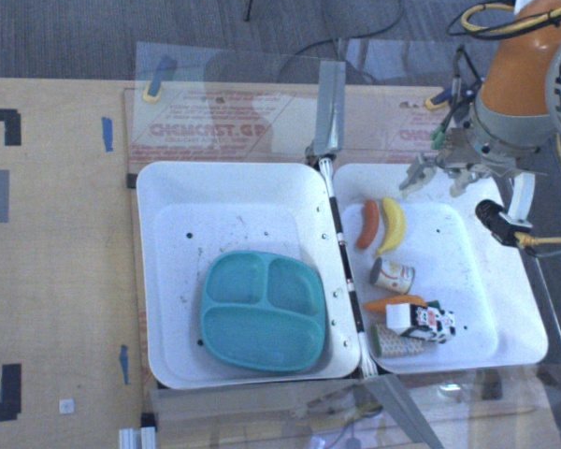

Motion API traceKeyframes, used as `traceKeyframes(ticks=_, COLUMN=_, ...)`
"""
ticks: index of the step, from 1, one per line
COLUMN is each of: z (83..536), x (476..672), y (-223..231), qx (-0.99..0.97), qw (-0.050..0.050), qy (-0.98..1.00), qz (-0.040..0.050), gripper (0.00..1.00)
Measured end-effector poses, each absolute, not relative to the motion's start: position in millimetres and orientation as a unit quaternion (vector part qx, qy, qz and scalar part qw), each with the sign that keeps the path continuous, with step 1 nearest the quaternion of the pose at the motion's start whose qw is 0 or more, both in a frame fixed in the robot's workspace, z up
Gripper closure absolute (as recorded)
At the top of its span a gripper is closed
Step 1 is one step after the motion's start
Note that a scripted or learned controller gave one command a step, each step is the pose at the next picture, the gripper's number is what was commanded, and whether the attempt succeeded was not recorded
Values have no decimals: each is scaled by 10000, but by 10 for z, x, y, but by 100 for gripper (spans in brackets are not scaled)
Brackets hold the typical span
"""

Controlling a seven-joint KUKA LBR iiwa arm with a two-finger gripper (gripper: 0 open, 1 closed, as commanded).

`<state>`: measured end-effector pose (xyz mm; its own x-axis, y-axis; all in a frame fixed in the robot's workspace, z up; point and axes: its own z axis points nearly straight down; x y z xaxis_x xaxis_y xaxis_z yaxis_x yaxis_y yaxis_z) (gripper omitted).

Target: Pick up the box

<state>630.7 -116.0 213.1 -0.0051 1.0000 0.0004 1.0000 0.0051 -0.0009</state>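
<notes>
The box [428, 321] is small, black and white with a red spot, and lies on its side near the front of the right bin [505, 297]. It touches an orange carrot [393, 303] and a speckled green-grey packet [397, 342]. My gripper [438, 180] hangs over the far edge of the right bin, well behind the box. Its two fingers [413, 178] are spread open with nothing between them.
In the right bin also lie a yellow banana [392, 224], a red sausage [366, 224] and a small tin can [393, 275]. A teal divided plate [262, 311] fills the front of the left bin [168, 251]. A metal divider [329, 110] stands behind the bins.
</notes>
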Motion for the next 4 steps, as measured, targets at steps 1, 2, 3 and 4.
traceKeyframes(ticks=1, z=3160, x=6247, y=-1251, qx=-6815, qw=-17, qy=-7318, qz=-6, gripper=0)
traceKeyframes(ticks=2, z=1772, x=5818, y=-1406, qx=-6484, qw=-5, qy=-7613, qz=-4, gripper=0)
traceKeyframes(ticks=3, z=1086, x=6011, y=-1446, qx=-5774, qw=-1, qy=-8165, qz=-4, gripper=0)
traceKeyframes(ticks=4, z=882, x=5596, y=-1926, qx=-6354, qw=-23, qy=-7721, qz=-18, gripper=0)
